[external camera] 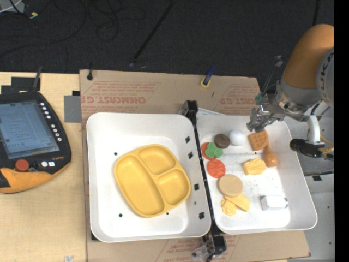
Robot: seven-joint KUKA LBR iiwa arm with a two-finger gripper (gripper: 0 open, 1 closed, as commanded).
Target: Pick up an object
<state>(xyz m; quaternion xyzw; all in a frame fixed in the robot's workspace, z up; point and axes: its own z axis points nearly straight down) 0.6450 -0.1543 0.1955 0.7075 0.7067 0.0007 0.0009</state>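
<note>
The gripper (258, 119) hangs over the right bin's (297, 212) far edge, and whether its jaws are wide or narrow cannot be told; nothing shows between them. Just below it lies an orange block (258, 140), with a white ball (238, 137) and brown disc (221, 141) to the left. Nearer lie a red disc (216, 168), tan disc (230, 185), yellow wedge (253, 167) and white block (273, 202). The left bin (103, 141) holds a yellow tray (151, 179)

Two white bins (98, 146), one yellow divided tray (151, 179), about eleven small toy food pieces (231, 185)
</note>
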